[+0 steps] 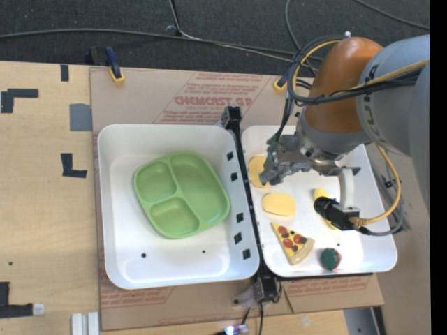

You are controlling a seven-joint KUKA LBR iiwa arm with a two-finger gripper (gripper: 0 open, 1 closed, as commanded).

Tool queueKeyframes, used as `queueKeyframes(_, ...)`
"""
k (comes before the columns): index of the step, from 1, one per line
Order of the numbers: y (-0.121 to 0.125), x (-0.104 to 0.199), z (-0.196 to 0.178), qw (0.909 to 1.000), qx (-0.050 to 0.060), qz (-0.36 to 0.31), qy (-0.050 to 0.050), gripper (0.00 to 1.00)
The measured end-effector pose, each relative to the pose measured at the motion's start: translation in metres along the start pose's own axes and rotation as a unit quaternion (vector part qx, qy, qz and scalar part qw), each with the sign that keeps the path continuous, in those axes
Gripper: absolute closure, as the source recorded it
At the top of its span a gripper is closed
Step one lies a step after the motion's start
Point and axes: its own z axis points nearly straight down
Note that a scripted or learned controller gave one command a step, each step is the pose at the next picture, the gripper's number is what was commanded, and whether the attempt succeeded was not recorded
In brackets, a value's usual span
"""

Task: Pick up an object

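So nothing's been picked up yet as far as I can see. The likely target is the pale yellow piece [258, 170] at the right bin's [377, 253] left wall, sitting right under the end effector [274, 167]. I honestly can't tell if it's got anything in its grip. Just below it lies a yellow cheese-like slab [278, 204], further down a pizza slice [293, 243] and a green-red ball [330, 258]. Off to its left, the green divided plate [181, 194] sits in the other bin [112, 187]. So the grab and lift are both left, I'd say.

Both bins [112, 187]: smooth white plastic, faintly glossy. Green divided tray [181, 194]: matt moulded plastic. Pizza slice [292, 242] and yellow pieces [278, 204]: smooth toy plastic. Tabletop [42, 208]: matt wood; brown sheet [202, 100] under bins looks like printed cardboard. Arm shell [349, 82]: glossy orange.
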Motion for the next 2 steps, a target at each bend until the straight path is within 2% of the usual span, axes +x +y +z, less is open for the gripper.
queueKeyframes(1, 0.014, 0.053, 0.013, 1.0, 0.001, 0.001, -0.001, 1.0)
queueKeyframes(2, 0.022, 0.115, 0.012, 1.0, 0.0, 0.0, 0.0, 1.0)
